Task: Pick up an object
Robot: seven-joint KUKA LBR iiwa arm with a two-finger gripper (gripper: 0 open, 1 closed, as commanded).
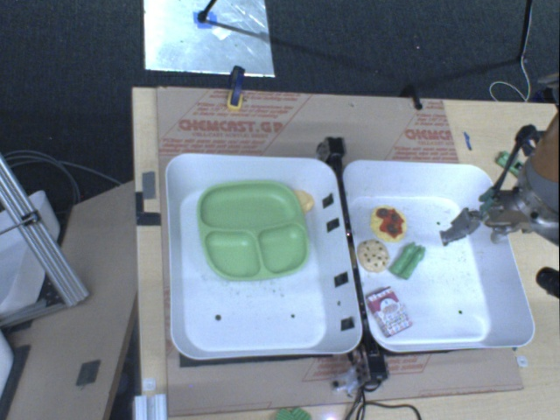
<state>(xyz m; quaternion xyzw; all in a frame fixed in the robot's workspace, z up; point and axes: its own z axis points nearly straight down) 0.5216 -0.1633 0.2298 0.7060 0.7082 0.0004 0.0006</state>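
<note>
We see the gripper (457,229) over the right bin (499,322), near the green toy (407,260) and cookie (374,255), but we cannot tell its state.

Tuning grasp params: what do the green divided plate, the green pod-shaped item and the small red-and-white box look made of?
Green three-compartment plate: likely moulded plastic, matte with a soft sheen; uniform colour, rounded edges.
Green pod-shaped toy: probably plastic or rubber play food; a solid, saturated green, too small to settle which.
Small red-and-white box: looks like printed cardboard or plastic; flat faces and printed graphics, finish unclear.
</note>
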